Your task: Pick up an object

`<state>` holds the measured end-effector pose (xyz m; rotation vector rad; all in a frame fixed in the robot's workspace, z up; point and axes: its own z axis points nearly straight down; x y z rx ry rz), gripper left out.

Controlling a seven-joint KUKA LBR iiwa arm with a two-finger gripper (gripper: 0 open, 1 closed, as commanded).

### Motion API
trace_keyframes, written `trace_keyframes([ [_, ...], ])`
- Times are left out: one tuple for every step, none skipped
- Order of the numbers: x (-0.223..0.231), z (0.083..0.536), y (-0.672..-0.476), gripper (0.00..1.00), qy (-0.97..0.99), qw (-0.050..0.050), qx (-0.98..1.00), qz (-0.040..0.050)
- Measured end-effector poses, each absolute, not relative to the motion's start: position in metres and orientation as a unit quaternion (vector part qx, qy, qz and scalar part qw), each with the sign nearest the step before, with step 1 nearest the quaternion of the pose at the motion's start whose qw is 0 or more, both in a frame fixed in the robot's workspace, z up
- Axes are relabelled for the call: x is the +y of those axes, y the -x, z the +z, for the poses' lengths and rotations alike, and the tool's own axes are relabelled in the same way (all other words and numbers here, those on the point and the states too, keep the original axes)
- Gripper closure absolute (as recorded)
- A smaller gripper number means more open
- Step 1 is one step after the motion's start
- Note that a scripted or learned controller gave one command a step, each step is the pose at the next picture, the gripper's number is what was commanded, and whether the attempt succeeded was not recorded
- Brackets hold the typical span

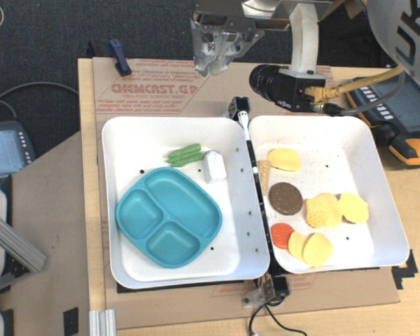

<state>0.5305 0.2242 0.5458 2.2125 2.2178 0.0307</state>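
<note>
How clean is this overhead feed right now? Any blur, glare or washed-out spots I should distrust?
Camera view: the gripper at top looks soft and slightly smeared, so its detail is unreliable; both white bins are bright and nearly washed out, the small white object barely separating from the floor; the blue tray and the food pieces in the right bin read sharp, with faint shadows.
</note>
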Motion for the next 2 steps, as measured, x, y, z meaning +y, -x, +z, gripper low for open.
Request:
trace_keyframes([
  [0.225, 0.546, -0.53, 1.0, -0.706, 0.001, 0.708, 0.0016],
  [0.226, 0.556, -0.53, 1.0, -0.705, 0.002, 0.709, 0.0026],
])
